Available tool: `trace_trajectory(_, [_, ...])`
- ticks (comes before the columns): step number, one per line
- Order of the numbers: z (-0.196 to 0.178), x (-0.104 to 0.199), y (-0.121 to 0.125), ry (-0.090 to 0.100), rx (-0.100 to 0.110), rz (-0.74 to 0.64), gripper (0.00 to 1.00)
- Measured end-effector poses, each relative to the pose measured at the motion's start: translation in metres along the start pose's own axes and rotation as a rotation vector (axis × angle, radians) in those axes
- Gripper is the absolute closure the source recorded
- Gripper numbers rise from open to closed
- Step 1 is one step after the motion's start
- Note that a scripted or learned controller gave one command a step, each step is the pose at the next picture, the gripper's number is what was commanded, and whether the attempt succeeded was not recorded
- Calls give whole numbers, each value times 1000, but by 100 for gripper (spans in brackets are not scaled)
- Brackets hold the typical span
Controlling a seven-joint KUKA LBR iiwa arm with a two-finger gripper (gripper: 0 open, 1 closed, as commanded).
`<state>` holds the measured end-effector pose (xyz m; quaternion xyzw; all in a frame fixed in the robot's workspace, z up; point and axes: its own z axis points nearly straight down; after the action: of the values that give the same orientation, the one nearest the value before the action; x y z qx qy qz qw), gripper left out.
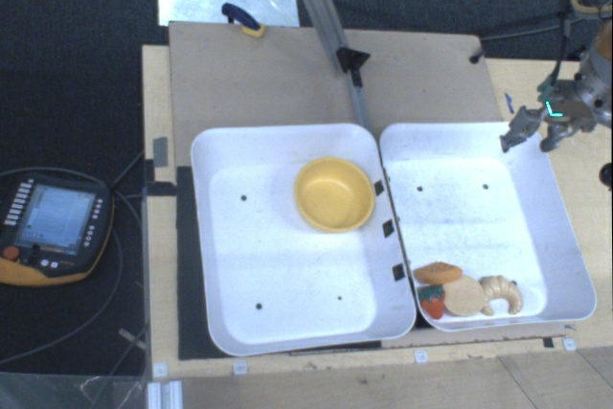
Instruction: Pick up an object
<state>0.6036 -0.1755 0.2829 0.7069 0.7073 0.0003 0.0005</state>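
My gripper [533, 136] hangs over the far right rim of the right bin [479, 206], its two fingers spread apart with nothing between them. A yellow bowl [333, 193] stands upright in the left bin [249, 292], near its far right corner. At the near edge of the right bin lies a cluster of small food items: an orange bread roll [438, 272], a red piece [434, 307], a pale round piece [465, 296] and a tan croissant shape [504, 293]. The gripper is well away from all of them.
A teach pendant [50, 226] lies on the dark floor at the left. A slanted metal pole [321, 0] crosses the bench behind the bins. A small blue and yellow clamp [241, 17] sits at the bench's far edge.
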Motion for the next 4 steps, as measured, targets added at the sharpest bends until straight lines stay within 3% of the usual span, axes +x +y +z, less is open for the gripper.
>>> trace_trajectory(1, [0,0,0,0,0,0,0])
trace_trajectory(4, [163,2,-9,1,5,0,0])
